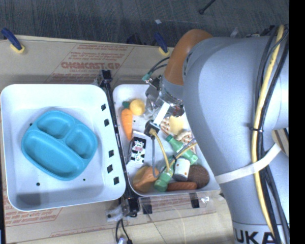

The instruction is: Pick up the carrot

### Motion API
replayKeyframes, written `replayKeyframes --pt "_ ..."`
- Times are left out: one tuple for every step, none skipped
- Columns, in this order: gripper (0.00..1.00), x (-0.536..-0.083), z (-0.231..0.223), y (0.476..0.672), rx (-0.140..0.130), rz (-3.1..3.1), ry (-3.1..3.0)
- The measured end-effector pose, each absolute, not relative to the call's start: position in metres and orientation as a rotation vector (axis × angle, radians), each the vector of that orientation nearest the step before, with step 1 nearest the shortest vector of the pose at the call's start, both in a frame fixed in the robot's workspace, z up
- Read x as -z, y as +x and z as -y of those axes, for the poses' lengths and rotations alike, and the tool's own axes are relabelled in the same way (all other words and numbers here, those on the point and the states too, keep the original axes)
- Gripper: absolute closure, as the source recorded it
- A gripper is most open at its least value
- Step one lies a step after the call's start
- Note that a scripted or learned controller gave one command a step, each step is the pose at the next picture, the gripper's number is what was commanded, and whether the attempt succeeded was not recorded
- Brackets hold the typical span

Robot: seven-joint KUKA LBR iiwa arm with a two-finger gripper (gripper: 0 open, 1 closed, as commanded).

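Camera view: tool (151, 117) just right of carrot (127, 123), not gripping.

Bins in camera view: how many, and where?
2. The left bin holds a blue divided plate; the right bin, beside it, holds the carrot among other toys. The arm covers much of the right bin.

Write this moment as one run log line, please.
carrot: lying in right bin, near left wall | gripper: above bin, beside carrot | grasp: not seen
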State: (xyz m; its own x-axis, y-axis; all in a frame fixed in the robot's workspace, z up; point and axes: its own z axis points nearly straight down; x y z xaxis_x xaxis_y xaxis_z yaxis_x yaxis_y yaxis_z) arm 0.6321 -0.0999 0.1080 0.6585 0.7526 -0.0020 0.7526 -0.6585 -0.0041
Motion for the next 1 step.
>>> replayKeyframes --pt "1.0 -0.1951 0.0265 0.6085 0.001 1.164 -2.91"
